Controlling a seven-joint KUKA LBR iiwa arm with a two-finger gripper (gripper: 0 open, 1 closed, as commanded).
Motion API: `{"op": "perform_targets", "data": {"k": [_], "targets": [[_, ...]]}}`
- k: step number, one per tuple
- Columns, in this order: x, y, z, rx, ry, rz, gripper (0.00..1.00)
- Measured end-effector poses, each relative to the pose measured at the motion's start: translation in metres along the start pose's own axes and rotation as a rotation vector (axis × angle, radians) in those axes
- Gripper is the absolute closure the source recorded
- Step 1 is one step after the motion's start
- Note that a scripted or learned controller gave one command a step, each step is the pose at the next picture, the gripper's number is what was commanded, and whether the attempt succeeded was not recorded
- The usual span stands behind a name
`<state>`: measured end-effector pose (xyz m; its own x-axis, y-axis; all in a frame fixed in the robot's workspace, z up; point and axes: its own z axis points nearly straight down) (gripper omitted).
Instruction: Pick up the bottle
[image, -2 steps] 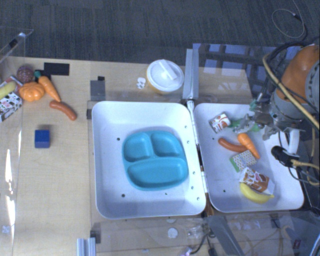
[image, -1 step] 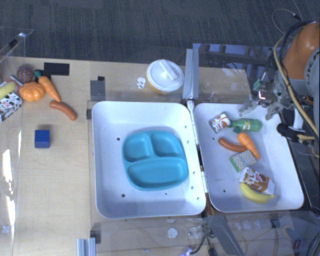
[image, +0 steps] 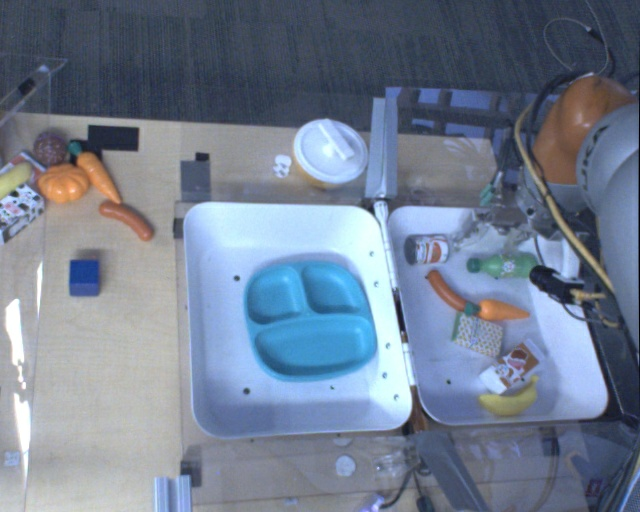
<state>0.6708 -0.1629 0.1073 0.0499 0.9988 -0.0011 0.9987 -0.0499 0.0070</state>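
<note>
Fingers (image: 497, 222): can't tell open or closed, nothing visibly held. Gripper (image: 497, 228) sits over right bin (image: 590, 385), just above green bottle (image: 503, 266). Bottle lies flat, long axis left-right, cap end pointing left.

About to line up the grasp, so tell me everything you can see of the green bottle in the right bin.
The green bottle looks like glossy plastic, small, with a pale band around its middle. It lies on its side on the floor of the right bin, near the far wall, long axis roughly left-right. The can lies to its left, apart from it; the carrot lies just nearer the camera. The gripper hangs close above its far side; contact cannot be told.
</note>
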Motion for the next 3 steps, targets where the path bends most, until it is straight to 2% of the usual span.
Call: {"op": "perform_targets", "data": {"k": [1,2,3], "targets": [[-0.02,-0.024,0.021,0.002,0.0,0.014,0.0],[-0.019,-0.021,0.007,-0.006,-0.002,0.011,1.0],[0.029,-0.001,-0.127,-0.001,0.0,0.162,1.0]]}}
